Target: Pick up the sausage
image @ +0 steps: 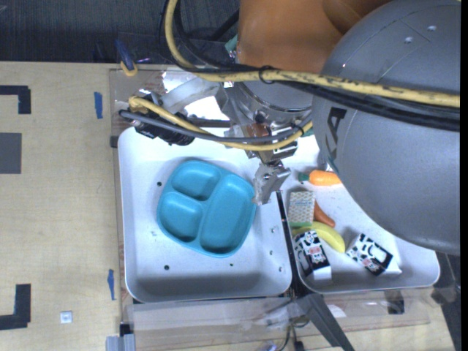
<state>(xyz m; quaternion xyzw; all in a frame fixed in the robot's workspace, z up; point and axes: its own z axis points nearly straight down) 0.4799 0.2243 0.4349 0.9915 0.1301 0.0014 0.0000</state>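
Overhead slanted view of the bench (58, 196) with two shallow white bins side by side. The grey arm (395, 123), with its orange band (292, 13) at the far edge of the view, reaches in from the right and covers the far part of the right bin (417, 269). A yellow cable (351, 86) runs across the arm, and further yellow and black cables loop above the far left corner of the left bin (135, 269).

The gripper (268, 185) hangs over the wall shared by the two bins, just beside the right edge of the blue plate (205, 207). How wide it stands cannot be told from this angle, and no object is seen within it.

The blue plate, divided into three compartments, lies near the middle of the left bin.

The right bin holds a cluster of small objects. The sausage (323, 215) appears to be the short orange-red piece lying to the right of a pale, textured rectangular block (300, 205), though its identity is uncertain at this size. It lies near the gripper but apart from it. A brighter orange object (324, 178) lies farther back. A banana (327, 235) lies just nearer than the sausage, and two black-and-white patterned blocks (313, 254) (369, 253) lie nearest.
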